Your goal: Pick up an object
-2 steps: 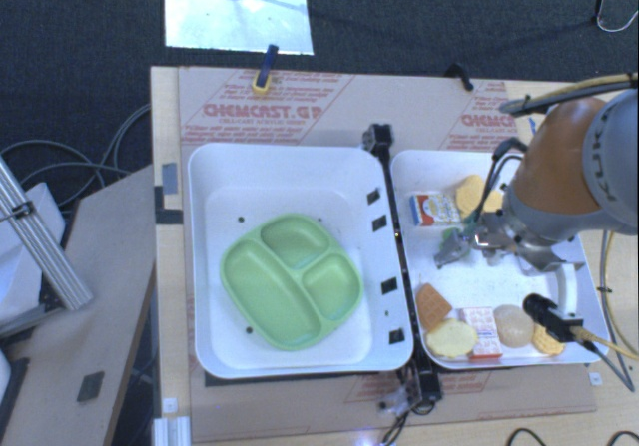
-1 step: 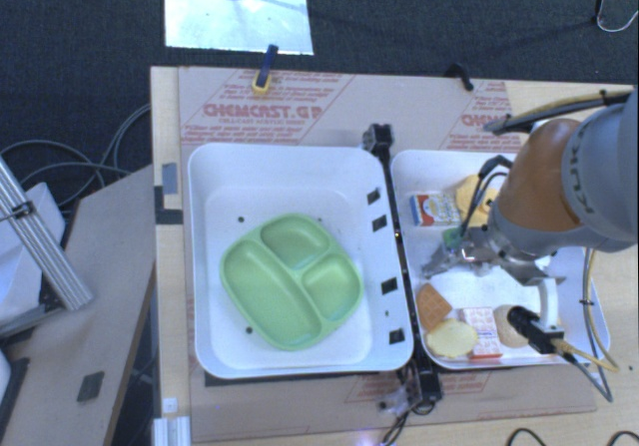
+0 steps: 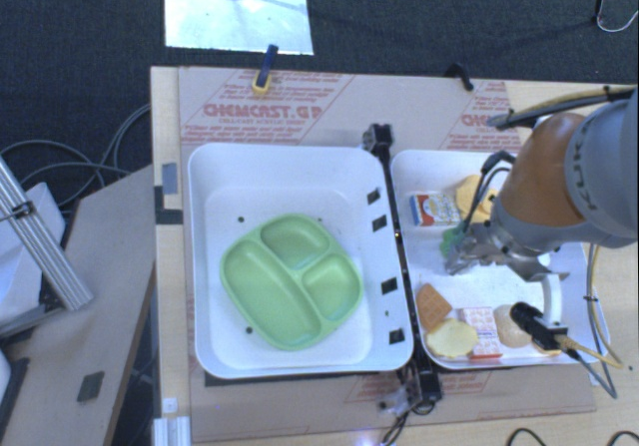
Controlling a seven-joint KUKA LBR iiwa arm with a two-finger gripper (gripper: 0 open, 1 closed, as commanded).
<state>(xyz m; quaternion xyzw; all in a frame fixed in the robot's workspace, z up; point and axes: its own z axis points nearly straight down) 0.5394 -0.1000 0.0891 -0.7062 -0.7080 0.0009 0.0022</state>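
— Judging by how things lie, is anything picked up yet?

— Not as far as I can see. The arm [image 3: 559, 175] reaches in from the right and hangs low over the right bin [image 3: 419, 163], with the gripper [image 3: 467, 252] down near the bin floor, about mid-bin. Every item I can make out is resting in that bin: a small red-and-white carton [image 3: 431, 208] near the back, a yellow piece [image 3: 471, 193] just beside it and partly under the arm, a brown cracker-like square [image 3: 433, 304], a pale round piece [image 3: 451, 338] in front of it, a flat red-and-white packet [image 3: 481, 322] and a tan bun-like piece [image 3: 511, 326] near the front.

— And the gripper itself, clenched or released?

— I cannot tell. It is dark, small and seen from above, partly under the wrist. Nothing is visibly lifted by it, and I cannot say whether it touches the bin floor.

— What about the left bin [image 3: 215, 234]?

— It carries a green divided tray [image 3: 292, 280], well apart from the arm.

— So what is left?

— In my judgement nearly all of it: securing one item, most likely one near the gripper, and raising it clear of the bin.
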